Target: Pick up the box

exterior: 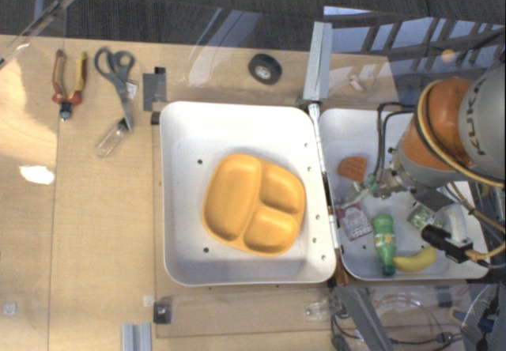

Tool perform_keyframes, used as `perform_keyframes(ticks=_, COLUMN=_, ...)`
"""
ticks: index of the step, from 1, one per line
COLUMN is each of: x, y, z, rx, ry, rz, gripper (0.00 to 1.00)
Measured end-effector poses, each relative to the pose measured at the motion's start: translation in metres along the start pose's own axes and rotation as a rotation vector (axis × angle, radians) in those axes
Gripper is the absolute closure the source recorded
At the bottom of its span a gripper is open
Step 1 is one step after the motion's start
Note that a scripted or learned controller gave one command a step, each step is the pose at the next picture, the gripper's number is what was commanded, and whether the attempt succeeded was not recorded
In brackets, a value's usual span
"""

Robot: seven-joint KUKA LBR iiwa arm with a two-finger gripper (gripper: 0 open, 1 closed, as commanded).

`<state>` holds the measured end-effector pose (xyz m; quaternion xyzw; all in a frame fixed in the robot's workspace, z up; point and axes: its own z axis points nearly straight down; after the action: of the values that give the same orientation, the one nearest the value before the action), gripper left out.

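Note:
A small flat box (356, 224) with a pink and white print lies in the right bin (348, 124), near its left wall. My gripper (371, 186) hangs low over this bin, just up and right of the box, under the grey arm with the orange band (443, 124). Nothing shows held in it. The arm's body hides the bin's right part.
Close around the box are a green bottle (383, 241), a yellow banana (416, 261), a brown-orange item (353, 167) and a small green packet (420, 217). The left bin (182, 207) holds a yellow divided plate (254, 204). Pliers (67, 81), scissors (118, 84) and a tape roll (265, 69) lie on the bench.

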<state>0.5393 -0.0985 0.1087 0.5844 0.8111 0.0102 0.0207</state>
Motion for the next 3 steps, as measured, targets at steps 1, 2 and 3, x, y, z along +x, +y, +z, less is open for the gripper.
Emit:
perform_keyframes(ticks=1, x=0.016, y=-0.032, z=0.012, rx=0.009, ry=0.005, rz=-0.035, gripper=0.0)
perform_keyframes(ticks=2, x=0.06, y=-0.029, z=-0.079, rx=0.035, ry=0.017, rz=0.112, gripper=0.0)
perform_keyframes(ticks=3, x=0.007, y=-0.047, z=-0.082, rx=0.037, ry=0.014, rz=0.226, gripper=0.0)
